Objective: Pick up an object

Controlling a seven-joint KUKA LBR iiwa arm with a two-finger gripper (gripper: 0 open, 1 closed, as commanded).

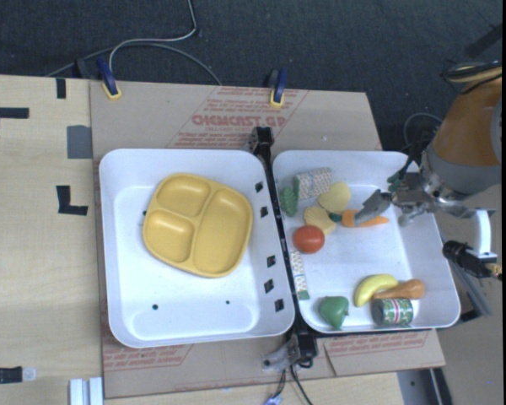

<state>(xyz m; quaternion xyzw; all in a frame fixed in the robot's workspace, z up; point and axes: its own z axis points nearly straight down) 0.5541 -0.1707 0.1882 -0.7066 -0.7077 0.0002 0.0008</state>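
My gripper (374, 204) reaches in from the right over the upper middle of the right bin (425, 251). Its tip is right above a small orange carrot (369, 221), and I cannot tell if they touch. Just left of it lie two yellow pieces (335, 196) (318, 218), a red tomato (309, 239), a grey can on its side (314, 180) and a green piece (287, 197). Along the bin's front lie a banana (374, 287), an orange piece (406, 289), a green-labelled can (394, 311) and a green pepper (334, 310).
The left bin (122, 251) holds a yellow divided plate (197, 224). A ridge with black clips (274, 226) separates the bins. Both stand on a cardboard sheet (228, 116) held by yellow clamps. The arm's orange-banded body (468, 133) stands at the right.
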